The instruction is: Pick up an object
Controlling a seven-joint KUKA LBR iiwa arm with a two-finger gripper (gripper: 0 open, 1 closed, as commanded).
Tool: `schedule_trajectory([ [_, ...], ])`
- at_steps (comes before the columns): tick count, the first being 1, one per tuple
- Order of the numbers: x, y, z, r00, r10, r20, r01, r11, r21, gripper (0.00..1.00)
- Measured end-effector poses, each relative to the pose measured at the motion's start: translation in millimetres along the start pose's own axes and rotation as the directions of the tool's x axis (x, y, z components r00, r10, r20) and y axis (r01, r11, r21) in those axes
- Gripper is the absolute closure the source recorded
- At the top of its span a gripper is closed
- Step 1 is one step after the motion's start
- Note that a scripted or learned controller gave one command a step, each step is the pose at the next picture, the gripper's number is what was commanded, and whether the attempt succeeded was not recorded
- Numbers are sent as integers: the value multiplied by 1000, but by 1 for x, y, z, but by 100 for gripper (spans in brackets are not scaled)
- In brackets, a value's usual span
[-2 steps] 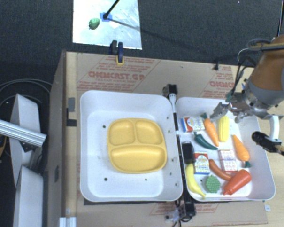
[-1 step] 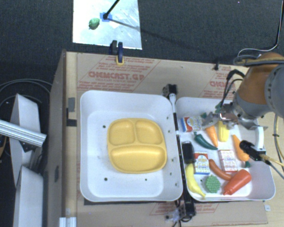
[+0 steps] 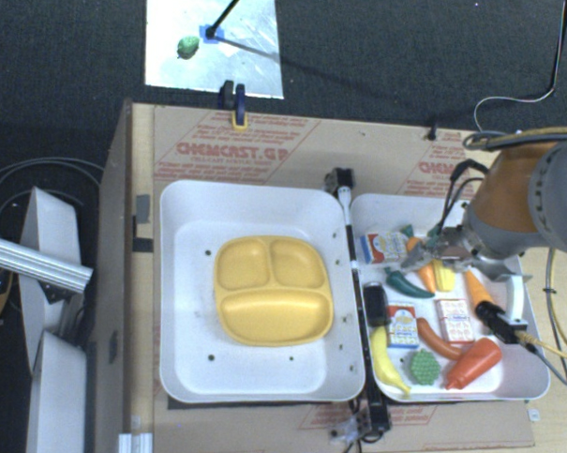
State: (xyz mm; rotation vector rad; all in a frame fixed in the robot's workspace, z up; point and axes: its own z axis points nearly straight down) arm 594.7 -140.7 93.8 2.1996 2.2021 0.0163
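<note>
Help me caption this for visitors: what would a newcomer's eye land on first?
The yellow tray in the middle of the left bin stands out first. Next, the right bin is crowded with toy food, such as a banana and carrot, with the gripper low over its upper half.

Glossy yellow plastic tray (image 3: 272, 291), smooth white bins (image 3: 189, 358), seemingly matt cardboard bench (image 3: 296, 144).

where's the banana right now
The yellow plastic banana lies in the right white bin, along its left wall near the front, beside the green bumpy toy vegetable.
</note>
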Motion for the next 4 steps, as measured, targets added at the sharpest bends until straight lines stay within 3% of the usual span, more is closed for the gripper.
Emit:
schedule_trajectory([
  [1, 25, -69, 8, 1000, 1, -13, 0, 1000, 28, 0],
  [2, -6, -13, 9, 1000, -1, -12, 1, 1000, 25, 0],
  [3, -6, -12, -2, 1000, -3, -13, 3, 1000, 25, 100],
  [4, 74, 12, -93, 1000, -4, -14, 4, 1000, 22, 100],
])
